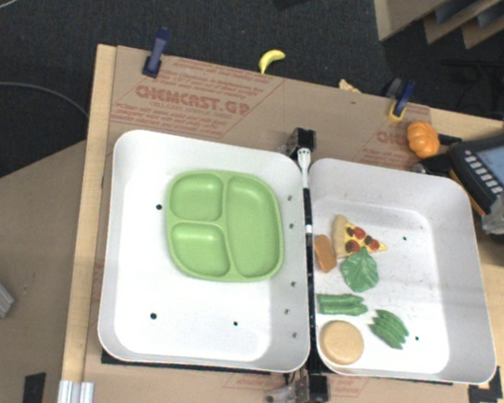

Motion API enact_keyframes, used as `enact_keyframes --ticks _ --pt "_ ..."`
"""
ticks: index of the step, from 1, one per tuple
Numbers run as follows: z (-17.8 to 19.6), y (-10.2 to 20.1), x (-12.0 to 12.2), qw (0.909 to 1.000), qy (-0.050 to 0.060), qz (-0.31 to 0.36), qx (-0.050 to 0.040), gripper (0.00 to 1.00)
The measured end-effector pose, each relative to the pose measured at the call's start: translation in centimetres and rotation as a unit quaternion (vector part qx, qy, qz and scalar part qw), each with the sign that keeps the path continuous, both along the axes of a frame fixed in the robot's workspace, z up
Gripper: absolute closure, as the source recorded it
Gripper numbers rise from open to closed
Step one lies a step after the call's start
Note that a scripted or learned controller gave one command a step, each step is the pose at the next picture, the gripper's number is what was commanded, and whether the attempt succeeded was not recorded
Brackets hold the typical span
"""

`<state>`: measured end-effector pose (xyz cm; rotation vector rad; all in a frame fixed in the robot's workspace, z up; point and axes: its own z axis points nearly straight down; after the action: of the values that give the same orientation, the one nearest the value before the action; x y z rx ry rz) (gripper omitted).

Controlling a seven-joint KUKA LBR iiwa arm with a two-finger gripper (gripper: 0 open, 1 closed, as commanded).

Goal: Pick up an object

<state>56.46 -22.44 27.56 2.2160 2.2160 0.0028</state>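
The toy foods, among them a pizza slice (353,236) and a round tan bun (342,342), cluster in the right bin's (441,202) left half, leftward of the arm's entry side; the gripper's state cannot be told.

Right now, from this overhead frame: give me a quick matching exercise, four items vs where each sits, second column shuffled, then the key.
Items:
1. green divided plate
2. pizza slice
3. round cookie
4. small orange fruit

Places:
A. on the board, beyond the right bin's far edge
B. near front of right bin
C. left bin
D. upper left part of right bin

Pairs: 1-C, 2-D, 3-B, 4-A
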Motion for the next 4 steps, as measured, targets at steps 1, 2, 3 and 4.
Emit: enact_keyframes --ticks 1,2,3,4 --pt "1.1 0.0 0.1 1.0 -0.002 0.0 -0.001 1.0" --pt "9.3 3.0 -7.5 1.0 0.0 0.001 0.0013 1.0" --pt "6.5 -0.1 -6.6 1.0 0.004 -0.002 0.0017 1.0" --pt "20.1 6.6 -8.5 1.0 -0.005 0.004 0.0004 1.0"
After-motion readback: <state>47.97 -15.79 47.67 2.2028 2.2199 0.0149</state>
